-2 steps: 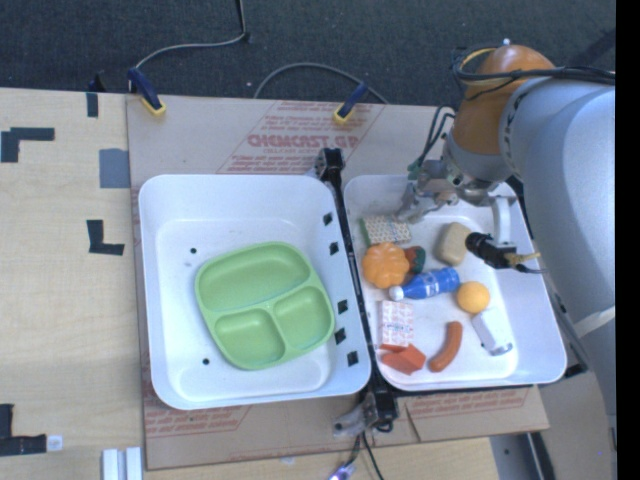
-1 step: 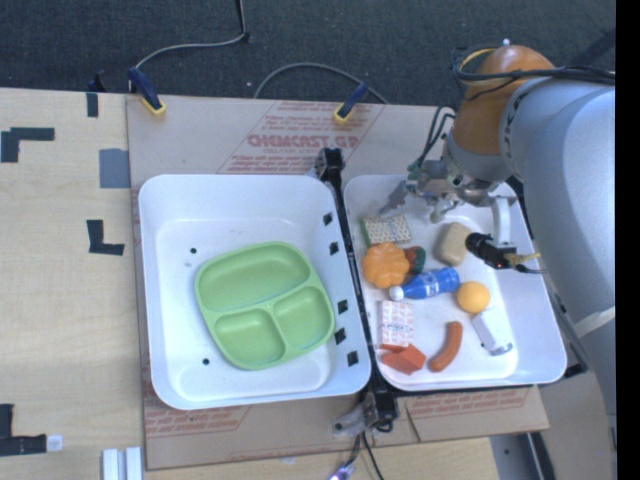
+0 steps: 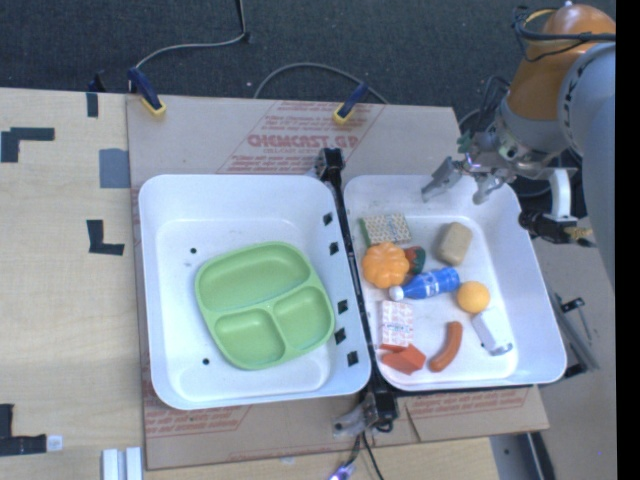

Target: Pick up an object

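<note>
Arm: a grey arm with an orange band enters from the upper right of the frame and bends down toward the right bin.
Hand: the hand point(image 3: 462, 185) hangs over the upper right corner of the right bin, its two grey fingers spread apart with nothing between them.
Right bin: a shallow white bin point(image 3: 530, 298) in the right half of the frame, holding a scatter of small items.
Items at top: a patterned square packet point(image 3: 387, 229) sits upper left in this bin; a tan block point(image 3: 454, 243) lies to its right, below the hand and apart from it.
Items in middle: an orange pumpkin-shaped toy point(image 3: 385, 265) rests just below the packet; a blue bottle point(image 3: 431, 285) lies on its side beside it; an orange ball point(image 3: 472, 296) sits just right of the bottle.
Items at bottom: a white and pink packet point(image 3: 396, 323) lies lower left; a red wedge point(image 3: 403, 359) is below it; a sausage point(image 3: 447, 346) lies slanted to the right; a small grey and white piece point(image 3: 491, 334) is near the lower right.
Left bin: a second white bin point(image 3: 165, 268) touches the first and holds a green divided tray point(image 3: 264, 303).
Surface: both bins rest on cardboard point(image 3: 290, 143) clipped to a pale wooden surface point(image 3: 60, 298).
</note>
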### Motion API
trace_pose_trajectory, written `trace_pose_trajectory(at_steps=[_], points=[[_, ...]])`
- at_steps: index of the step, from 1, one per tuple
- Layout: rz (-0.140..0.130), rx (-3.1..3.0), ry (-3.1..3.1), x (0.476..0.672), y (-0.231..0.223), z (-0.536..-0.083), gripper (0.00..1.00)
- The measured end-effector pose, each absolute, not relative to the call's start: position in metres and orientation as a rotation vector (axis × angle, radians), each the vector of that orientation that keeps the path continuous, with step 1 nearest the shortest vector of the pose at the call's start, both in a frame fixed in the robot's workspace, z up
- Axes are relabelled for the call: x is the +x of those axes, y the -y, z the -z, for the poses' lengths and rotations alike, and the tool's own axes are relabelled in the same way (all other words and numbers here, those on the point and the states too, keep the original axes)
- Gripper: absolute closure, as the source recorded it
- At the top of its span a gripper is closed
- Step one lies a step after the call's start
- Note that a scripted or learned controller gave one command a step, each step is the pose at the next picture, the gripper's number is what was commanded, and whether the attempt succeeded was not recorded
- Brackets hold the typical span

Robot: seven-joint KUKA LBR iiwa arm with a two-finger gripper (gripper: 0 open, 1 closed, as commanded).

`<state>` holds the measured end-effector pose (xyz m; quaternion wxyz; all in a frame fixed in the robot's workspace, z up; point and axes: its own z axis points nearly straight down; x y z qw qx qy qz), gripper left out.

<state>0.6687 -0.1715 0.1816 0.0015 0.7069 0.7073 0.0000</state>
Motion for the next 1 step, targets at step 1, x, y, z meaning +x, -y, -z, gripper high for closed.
trace_pose_trajectory(at_steps=[1], points=[[0.004, 2.222, -2.222, 0.649, 0.2056, -0.1239, 0.0]])
